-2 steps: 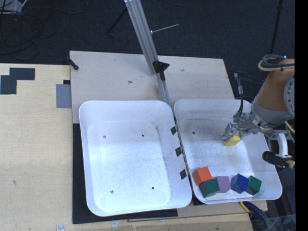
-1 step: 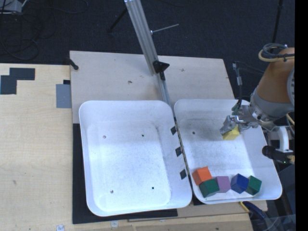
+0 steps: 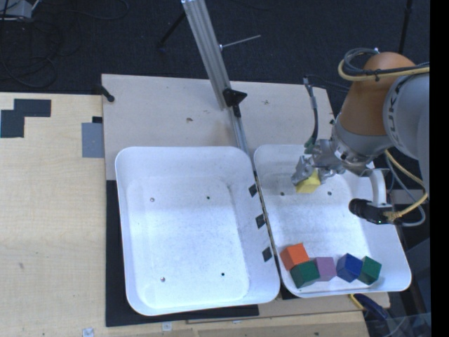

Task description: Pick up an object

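Gripping a yellow block [image 3: 308, 183] between its fingers, the pincer [image 3: 309, 173] hangs over the upper part of the right bin [image 3: 393, 272]; the block looks just off the floor. The grasp appears made, with lifting clear remaining. Orange [image 3: 295, 255], green [image 3: 304, 274], purple [image 3: 325, 267] and blue blocks [image 3: 349, 267] sit untouched near the bin's front edge.

No text, label, brand, number or sign can be read anywhere, neither on the blocks, the bins, the counter nor the arm.
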Robot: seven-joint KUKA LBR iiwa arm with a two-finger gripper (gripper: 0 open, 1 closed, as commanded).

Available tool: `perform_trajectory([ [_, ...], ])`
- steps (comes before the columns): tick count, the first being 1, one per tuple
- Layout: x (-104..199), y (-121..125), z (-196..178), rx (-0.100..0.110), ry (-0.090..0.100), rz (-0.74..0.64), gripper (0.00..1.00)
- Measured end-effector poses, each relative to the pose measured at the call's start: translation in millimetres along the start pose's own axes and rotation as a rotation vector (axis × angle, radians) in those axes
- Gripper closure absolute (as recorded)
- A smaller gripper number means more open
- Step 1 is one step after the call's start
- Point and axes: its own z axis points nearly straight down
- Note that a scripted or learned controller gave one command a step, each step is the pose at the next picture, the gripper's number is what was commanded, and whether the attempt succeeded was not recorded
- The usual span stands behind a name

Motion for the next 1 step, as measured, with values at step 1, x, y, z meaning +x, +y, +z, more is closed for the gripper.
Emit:
perform_trajectory([
  [1, -29.6, -1.2, 23.5, 0.007, -0.003, 0.008, 1.00],
])
